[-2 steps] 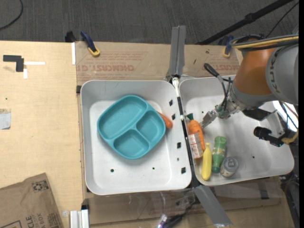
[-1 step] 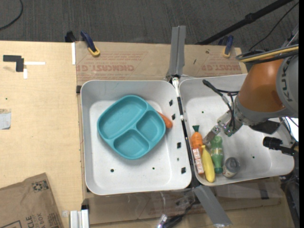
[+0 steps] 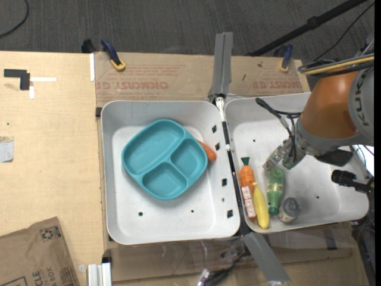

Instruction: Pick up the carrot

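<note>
camera view: teal tray [image 3: 165, 159] hides most of the carrot [image 3: 209, 152].

Dark grey carpet floor [image 3: 149, 11] behind bench. Light wooden benchtop [image 3: 47, 154], brown cardboard sheet [image 3: 161, 79] clamped along back edge. Cardboard box [image 3: 33, 258] at near-left corner. Even lighting.

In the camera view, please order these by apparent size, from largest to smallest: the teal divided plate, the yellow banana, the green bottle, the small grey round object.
1. Teal three-compartment plastic plate, clearly the largest.
2. Yellow toy banana and green transparent bottle: they look nearly equal in length, so I do not rank them.
3. Small grey round object, the smallest.
</note>
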`<action>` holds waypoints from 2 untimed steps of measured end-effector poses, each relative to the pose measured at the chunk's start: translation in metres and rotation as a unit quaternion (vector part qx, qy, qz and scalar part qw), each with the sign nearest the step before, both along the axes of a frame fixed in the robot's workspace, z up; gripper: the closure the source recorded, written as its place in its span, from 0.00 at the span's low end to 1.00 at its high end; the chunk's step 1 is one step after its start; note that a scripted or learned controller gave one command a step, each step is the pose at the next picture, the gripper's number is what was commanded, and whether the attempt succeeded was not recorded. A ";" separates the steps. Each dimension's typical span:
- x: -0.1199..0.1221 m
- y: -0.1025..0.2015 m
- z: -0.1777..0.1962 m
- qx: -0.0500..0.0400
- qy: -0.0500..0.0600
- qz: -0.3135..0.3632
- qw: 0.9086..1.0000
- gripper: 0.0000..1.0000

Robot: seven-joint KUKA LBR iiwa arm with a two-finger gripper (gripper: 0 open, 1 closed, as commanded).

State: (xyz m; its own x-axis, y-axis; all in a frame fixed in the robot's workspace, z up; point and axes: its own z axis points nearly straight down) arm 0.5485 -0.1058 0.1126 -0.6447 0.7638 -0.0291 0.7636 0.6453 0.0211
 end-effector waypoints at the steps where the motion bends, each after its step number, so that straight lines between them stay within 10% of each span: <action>1: -0.045 0.072 0.078 0.006 0.017 -0.142 0.990 1.00; 2: -0.071 0.132 0.078 0.005 0.018 -0.099 0.995 1.00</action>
